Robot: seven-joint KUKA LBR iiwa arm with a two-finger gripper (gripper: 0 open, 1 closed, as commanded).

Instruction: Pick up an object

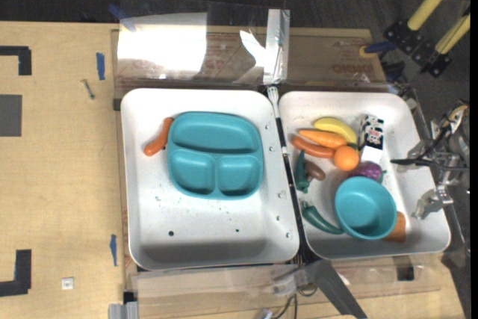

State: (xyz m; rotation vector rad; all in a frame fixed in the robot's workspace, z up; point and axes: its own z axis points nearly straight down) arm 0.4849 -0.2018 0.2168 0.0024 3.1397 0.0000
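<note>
left bin: teal tray centre, orange sausage touching its 9 o'clock edge | right bin: teal bowl at 5 o'clock, orange ball and purple piece at its 12, banana above carrots at 11 | gripper: cannot tell its state
</note>
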